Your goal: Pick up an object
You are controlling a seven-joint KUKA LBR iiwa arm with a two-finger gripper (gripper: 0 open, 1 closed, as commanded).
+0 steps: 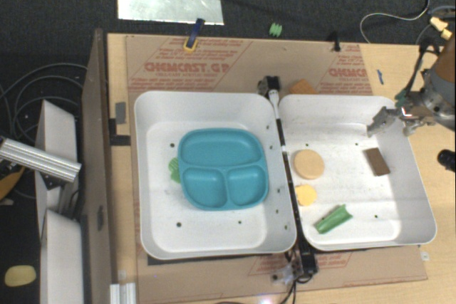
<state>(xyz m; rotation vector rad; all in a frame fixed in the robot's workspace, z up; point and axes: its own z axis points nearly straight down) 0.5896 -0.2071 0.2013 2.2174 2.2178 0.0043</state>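
Overhead, a brown cardboard-covered tabletop (235,57) sits on dark carpet and carries two shallow white bins side by side. The left bin (153,153) holds a blue divided tray (222,169), with a green object (173,169) mostly hidden behind its left edge. The right bin (413,217) holds a tan disc (309,164), a smaller yellow disc (306,195), a green piece (332,218) and a brown block (376,161). At the right edge, the jaws (388,119) hover above the right bin's far corner, partly cut off; whether they are apart or together cannot be told.
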